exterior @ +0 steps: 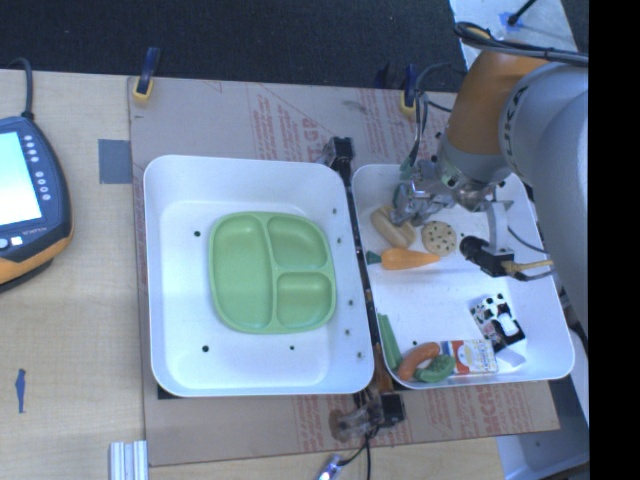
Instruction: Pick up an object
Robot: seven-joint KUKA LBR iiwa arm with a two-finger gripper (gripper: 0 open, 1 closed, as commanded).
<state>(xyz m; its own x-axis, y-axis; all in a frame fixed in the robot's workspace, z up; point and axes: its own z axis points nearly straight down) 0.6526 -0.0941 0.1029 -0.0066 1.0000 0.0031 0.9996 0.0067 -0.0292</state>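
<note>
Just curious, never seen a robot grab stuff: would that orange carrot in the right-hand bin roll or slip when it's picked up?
The carrot looks smooth and tapered, so it might slip from a pinch. Its rounded body lies flat on the right bin floor, so a nudge would probably roll it. It looks like small, light toy food, likely stiff.

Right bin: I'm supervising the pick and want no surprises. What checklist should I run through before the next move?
1. Tool over the right white bin: ok.
2. Tan bread-shaped toy beside the tool: ok.
3. Round speckled cookie and orange carrot toy crowd it: not ok.
4. Finger state: cannot tell.
5. Green sectioned plate sits apart in the left bin: ok.
</note>
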